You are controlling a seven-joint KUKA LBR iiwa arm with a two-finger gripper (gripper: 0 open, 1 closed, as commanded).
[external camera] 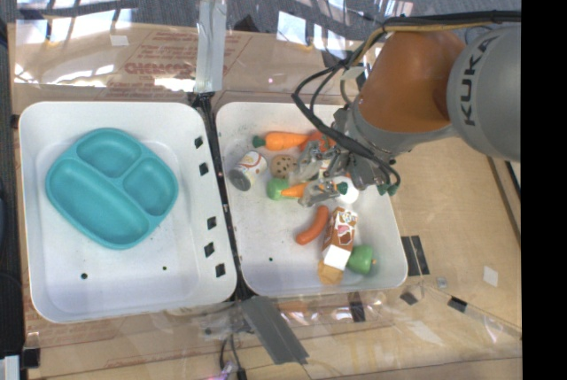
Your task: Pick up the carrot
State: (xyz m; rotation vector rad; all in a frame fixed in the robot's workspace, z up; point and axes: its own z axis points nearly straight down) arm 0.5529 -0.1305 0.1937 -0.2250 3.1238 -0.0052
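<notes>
**Carrot Pick: Approach Stage**

In the right bin [266,276], the carrot [285,141] lies near the far wall, beside a spotted cookie [282,164]. The claw [324,170] hangs low over the clutter, just right of the carrot; whether it is wide or narrow cannot be told, and nothing is seen held. The step appears to be positioning. The next move likely calls for shifting left over the carrot before closing.

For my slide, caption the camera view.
KUKA arm's gripper hovers among toy food beside the carrot in the right bin.
</notes>
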